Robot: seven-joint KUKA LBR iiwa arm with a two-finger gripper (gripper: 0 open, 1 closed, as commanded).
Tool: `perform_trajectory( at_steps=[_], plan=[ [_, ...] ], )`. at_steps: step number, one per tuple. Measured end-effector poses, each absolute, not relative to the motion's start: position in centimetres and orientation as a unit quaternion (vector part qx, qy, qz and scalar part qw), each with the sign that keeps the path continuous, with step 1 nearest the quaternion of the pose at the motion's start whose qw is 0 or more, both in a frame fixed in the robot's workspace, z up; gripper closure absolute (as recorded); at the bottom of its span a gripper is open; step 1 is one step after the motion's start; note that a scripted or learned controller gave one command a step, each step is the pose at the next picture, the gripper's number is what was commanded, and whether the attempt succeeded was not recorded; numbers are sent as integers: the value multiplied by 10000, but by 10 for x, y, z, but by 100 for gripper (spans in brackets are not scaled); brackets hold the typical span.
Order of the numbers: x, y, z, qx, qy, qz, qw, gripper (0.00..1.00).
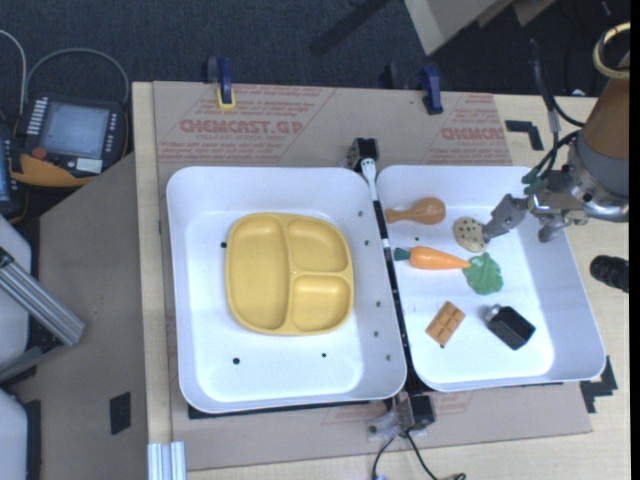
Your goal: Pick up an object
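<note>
1. Camera view, right bin [560, 363]: my gripper [527, 218] hangs with fingers spread and nothing between them, one fingertip just beside the cookie [466, 232]
2. Step in hand, as I judge it: the approach, nothing lifted yet
3. Next move calls for centring over the cookie, dropping, then closing

A yellow divided plate [290, 273] lay in the left bin [195, 368]. The right bin [570, 353] held a carrot [440, 259], cookie [466, 232], cracker [445, 322] and black block [510, 327]. The gripper [525, 218] hovered beside the cookie, fingers spread.
</note>
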State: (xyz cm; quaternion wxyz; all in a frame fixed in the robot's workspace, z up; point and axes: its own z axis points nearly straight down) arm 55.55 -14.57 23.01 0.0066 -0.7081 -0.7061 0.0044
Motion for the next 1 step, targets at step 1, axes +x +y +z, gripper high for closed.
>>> perform_trajectory(
  at_steps=[1],
  plan=[
    [558,-145,237,-7071,-7071,5,10,0]
  ],
)
